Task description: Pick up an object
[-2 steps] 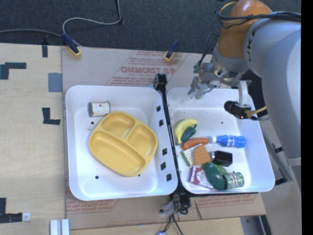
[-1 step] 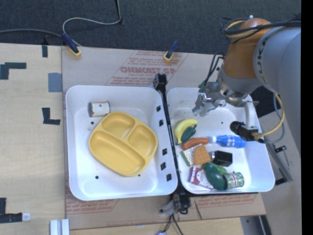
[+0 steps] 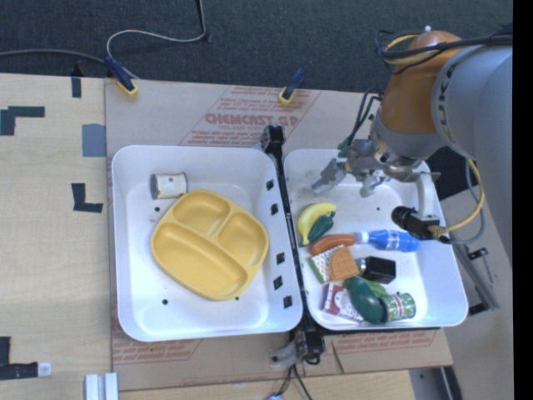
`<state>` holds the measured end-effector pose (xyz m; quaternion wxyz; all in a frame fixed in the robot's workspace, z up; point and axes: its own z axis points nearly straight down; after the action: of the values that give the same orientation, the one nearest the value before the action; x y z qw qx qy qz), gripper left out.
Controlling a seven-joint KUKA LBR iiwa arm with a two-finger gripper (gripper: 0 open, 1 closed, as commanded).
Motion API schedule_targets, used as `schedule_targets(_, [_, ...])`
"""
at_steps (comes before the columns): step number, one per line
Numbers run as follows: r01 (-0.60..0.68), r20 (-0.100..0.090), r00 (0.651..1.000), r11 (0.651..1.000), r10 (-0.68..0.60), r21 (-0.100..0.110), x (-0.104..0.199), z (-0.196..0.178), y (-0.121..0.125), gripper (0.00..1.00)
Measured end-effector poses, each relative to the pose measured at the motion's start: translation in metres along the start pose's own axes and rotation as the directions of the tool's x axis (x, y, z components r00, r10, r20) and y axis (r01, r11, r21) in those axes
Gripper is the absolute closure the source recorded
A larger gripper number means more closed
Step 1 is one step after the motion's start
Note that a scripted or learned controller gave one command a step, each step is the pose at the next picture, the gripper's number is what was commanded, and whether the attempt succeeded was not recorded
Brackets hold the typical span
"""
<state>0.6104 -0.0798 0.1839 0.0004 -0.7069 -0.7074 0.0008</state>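
My gripper (image 3: 348,179) hangs over the back of the right bin (image 3: 433,307), fingers spread open with nothing between them. Just in front of it lies a yellow banana (image 3: 313,217) with a green piece against it. Further forward sit a toy hot dog (image 3: 331,243), a blue bottle (image 3: 393,241), a black block (image 3: 379,268), a toast-like piece (image 3: 342,264), a dark green vegetable (image 3: 365,298) and a small can (image 3: 400,307). A red and white packet (image 3: 335,300) lies under the vegetable.
The left bin (image 3: 133,307) holds a yellow divided plate (image 3: 210,244) and a small white cylinder (image 3: 168,184) at its back left. A black divider (image 3: 280,215) runs between the bins. The grey arm (image 3: 466,98) fills the upper right.
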Motion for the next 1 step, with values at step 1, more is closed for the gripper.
schedule_targets(1, [0.001,-0.004,1.0,1.0,-0.001,-0.014,-0.0115,0.0847,-0.0159,0.0])
